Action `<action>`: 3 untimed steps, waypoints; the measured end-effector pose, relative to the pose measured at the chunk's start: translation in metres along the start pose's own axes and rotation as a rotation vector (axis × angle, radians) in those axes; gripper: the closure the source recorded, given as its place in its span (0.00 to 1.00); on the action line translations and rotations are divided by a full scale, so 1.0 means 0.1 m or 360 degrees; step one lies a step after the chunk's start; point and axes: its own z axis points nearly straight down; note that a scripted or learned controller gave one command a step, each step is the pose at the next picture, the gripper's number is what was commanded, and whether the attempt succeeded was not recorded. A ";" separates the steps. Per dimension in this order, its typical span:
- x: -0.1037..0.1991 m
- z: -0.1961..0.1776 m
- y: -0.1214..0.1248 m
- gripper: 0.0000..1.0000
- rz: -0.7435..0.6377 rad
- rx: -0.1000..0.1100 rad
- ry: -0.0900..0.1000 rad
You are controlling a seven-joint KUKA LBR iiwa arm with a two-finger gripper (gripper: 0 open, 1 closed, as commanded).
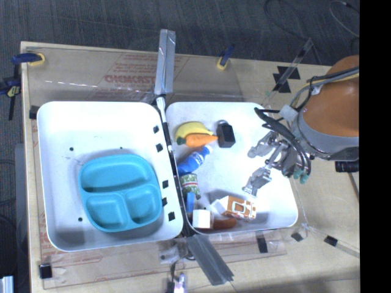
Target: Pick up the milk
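Overhead, the gripper (pixel 259 165) hangs above the right side of the right bin (pixel 278 209), its two fingers spread wide with nothing between them; one fingertip sits higher, toward the bin's middle, and the other lower, just above the milk. The milk (pixel 239 207), a small orange and white carton lying on its side, rests near the bin's front wall, apart from the fingers. Just left of it lie a small white block (pixel 202 217) and a dark brown item (pixel 221 223) along the front edge, though the view is too coarse to say what that brown item is. Further back along the bin's left wall stand a green-labelled can (pixel 189 181) and a blue bottle (pixel 193 160), the bottle tilted up toward a carrot (pixel 200 140) that lies against a yellow banana (pixel 192 129). A black box (pixel 225 133) sits just right of the carrot's tip. The left bin (pixel 55 118) holds a blue divided tray (pixel 119 191) with three compartments, set toward the front right. The arm's grey body and orange band (pixel 333 105) reach in from the right edge, with cables bunched near the wrist.
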 end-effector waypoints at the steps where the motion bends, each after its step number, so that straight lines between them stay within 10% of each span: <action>1: 0.02 1.74 0.18 0.00 -0.0009 0.0000 0.0013; 2: -0.03 1.73 -0.20 0.00 0.0081 -0.0002 0.0010; 3: -0.04 1.64 -0.19 1.00 0.0076 -0.0003 0.0010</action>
